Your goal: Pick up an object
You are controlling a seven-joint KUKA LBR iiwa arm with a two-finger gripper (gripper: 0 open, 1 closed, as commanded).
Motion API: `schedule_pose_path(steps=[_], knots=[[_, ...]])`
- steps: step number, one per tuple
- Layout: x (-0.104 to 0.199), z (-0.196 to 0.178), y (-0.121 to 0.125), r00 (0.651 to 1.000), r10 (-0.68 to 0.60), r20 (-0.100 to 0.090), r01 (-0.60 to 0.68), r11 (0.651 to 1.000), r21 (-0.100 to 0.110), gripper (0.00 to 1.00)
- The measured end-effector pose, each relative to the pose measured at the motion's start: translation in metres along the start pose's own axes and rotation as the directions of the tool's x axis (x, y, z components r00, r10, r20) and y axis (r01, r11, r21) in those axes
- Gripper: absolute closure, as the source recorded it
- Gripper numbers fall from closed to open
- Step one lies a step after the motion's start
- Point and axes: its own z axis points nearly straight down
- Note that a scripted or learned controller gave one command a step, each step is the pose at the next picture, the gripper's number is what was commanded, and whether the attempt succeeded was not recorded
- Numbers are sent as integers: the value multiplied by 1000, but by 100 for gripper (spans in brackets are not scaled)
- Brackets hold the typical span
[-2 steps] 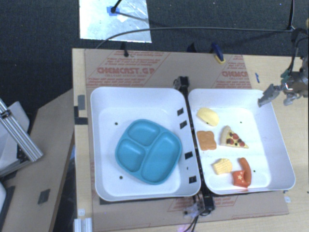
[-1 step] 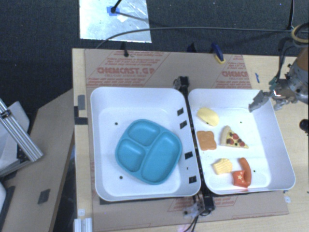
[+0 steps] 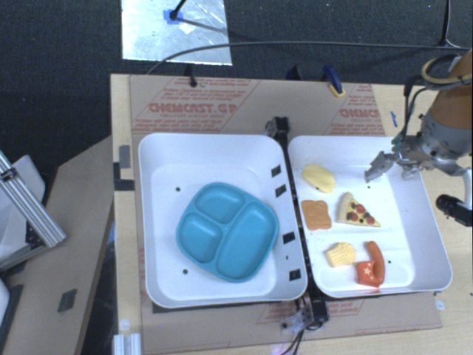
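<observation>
1. Camera view: my gripper [image 3: 389, 166] hung over the back of the right bin [image 3: 429, 220]. My fingers [image 3: 377, 167] stood spread apart with nothing between them.
2. The toy foods lay apart from me in that bin: a yellow piece [image 3: 319, 177], pizza slice [image 3: 357, 212], toast [image 3: 316, 214], ridged chip [image 3: 341, 254] and hot dog [image 3: 375, 258] beside a red piece [image 3: 367, 273].
3. The left bin [image 3: 159, 198] held a blue divided plate [image 3: 228, 231].

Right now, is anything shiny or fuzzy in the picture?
In the camera view, the silver sheet at the top glares bright; the robot's hand looks a little blurry over the right bin; the blue plate and pizza slice look sharp.
</observation>
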Motion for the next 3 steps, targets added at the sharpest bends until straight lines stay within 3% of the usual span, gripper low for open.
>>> schedule_pose_path(steps=[1, 2, 3], knots=[[4, 42, 3, 1000, 0, 0, 0, 1000, -1, 0], [3, 29, 5, 1000, -2, 3, 2, 1000, -7, 100], [0, -18, 0, 1000, 3, 3, -3, 1000, -8, 100]])
